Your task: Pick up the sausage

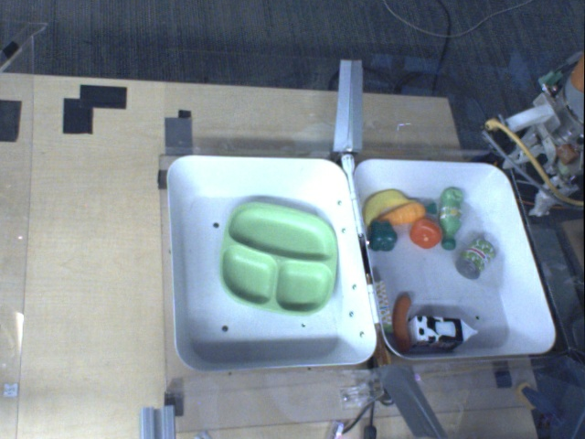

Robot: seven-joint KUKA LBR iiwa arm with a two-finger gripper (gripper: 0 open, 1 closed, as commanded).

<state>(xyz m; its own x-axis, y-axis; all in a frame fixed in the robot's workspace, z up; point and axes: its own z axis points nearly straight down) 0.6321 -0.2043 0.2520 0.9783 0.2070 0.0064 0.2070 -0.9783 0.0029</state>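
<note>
1. The sausage (pixel 401 311) lies at the near left corner of the right bin (pixel 526 273), touching a black-and-white toy (pixel 437 331)
2. The tool (pixel 559 144) is beyond the bin's far right corner; its grip state: cannot tell
3. A green tray (pixel 278 256) sits in the left bin (pixel 187 273)

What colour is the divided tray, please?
Light green, seen in the camera view: tray.

Tray (pixel 279 256) in left bin (pixel 196 337); sausage (pixel 401 311) in right bin (pixel 521 273)

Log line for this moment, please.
arm: at right edge, outside bins | sausage: right bin, front-left, beside black-and-white toy | not picked
</note>
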